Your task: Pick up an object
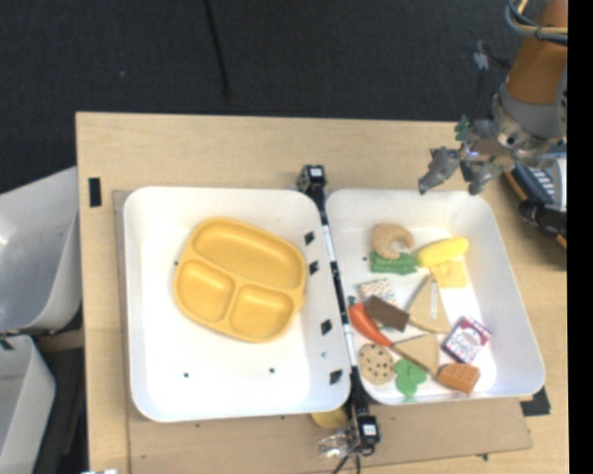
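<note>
Camera view: two white bins (138, 294), one yellow tray (240, 279), one gripper (455, 169).

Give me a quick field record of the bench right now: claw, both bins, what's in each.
claw: above the far rim of the right bin, nothing seen between its fingers
left bin: holds a yellow divided tray
right bin: pile of toy food, including a cookie, a carrot, a croissant
task state: no object picked up yet

Divided plate (240, 291) in left bin (148, 363); toys fill right bin (509, 294).
</note>
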Robot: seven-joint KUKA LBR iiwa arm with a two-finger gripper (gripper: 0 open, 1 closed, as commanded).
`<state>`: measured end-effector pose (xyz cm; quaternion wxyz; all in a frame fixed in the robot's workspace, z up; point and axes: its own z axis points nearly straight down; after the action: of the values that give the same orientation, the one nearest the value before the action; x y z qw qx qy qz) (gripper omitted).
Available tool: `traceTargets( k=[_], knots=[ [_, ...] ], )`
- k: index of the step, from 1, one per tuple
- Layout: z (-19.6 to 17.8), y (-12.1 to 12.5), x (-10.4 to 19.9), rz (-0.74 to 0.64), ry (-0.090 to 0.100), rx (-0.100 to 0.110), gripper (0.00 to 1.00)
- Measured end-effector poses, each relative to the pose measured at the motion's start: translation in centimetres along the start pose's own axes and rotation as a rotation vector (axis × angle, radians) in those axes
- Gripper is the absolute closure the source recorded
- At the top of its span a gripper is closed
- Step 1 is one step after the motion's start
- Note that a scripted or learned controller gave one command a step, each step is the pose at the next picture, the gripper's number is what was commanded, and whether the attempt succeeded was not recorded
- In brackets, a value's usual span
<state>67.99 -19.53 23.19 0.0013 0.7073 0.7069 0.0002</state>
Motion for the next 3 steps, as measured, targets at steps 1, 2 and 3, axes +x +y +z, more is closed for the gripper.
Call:
traceTargets(
  k=[1, 2, 3],
  knots=[
    [13.9, -2.6, 8.7, -0.008, 0.005, 0.012, 0.00],
    [11.9, -2.2, 8.1, -0.004, 0.002, 0.000, 1.00],
    [11.0, -2.6, 8.8, -0.001, -0.001, 0.003, 1.00]
  ],
)
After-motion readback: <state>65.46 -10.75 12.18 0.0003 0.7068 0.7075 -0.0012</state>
